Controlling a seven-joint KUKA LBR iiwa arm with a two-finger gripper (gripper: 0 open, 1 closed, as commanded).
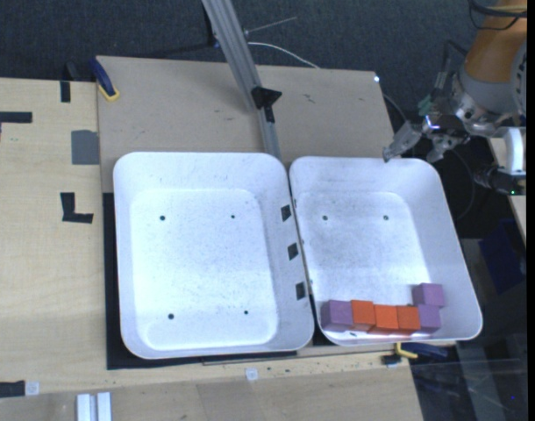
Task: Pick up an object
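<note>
A row of small foam-like blocks lies in the right shallow white plastic bin point(452, 235), against its wall at about 6 o'clock. From the left: a purple cube block point(338, 313), an orange cube block point(363, 313), two more orange blocks point(397, 318) that touch each other, and then an L-shaped purple block point(429, 303) that rises one step at the right end. All of them touch their neighbours. The grey two-finger gripper point(414, 141) hangs at about 1 o'clock from this bin, over its far right corner and well apart from the blocks; its fingers are spread and nothing is between them. Above it the orange band of the arm point(495, 46) is seen. The left shallow white plastic bin point(131, 235) stands just beside, touching the right one.
</note>
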